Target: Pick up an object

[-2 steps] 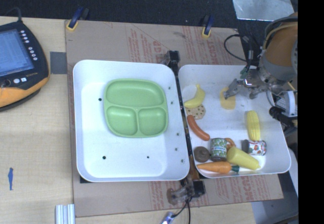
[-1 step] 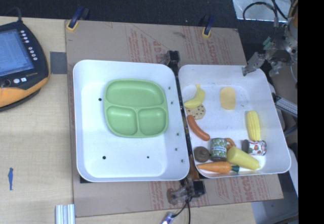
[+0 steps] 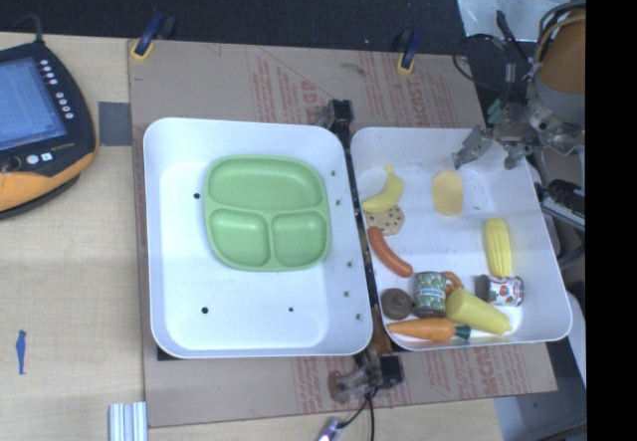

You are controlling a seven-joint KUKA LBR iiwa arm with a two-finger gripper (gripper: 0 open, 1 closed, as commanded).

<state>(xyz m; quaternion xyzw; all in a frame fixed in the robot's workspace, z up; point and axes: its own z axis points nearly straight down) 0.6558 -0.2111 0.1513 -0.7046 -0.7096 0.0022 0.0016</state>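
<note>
Gripper [image 3: 491, 142] over the far edge of the right bin [image 3: 553, 260], fingers spread, nothing between them.

A pale yellow block [image 3: 448, 193] lies just below it near that far edge; corn [image 3: 498, 247] by the right edge, banana [image 3: 384, 192] and sausage [image 3: 389, 252] along the left edge. A green plate [image 3: 267, 211] sits in the left bin [image 3: 169, 260].

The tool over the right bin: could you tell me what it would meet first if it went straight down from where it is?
Probably bare bin floor. The tool has fingers spread, and the pale yellow block lies just left; depth is unclear.
</note>
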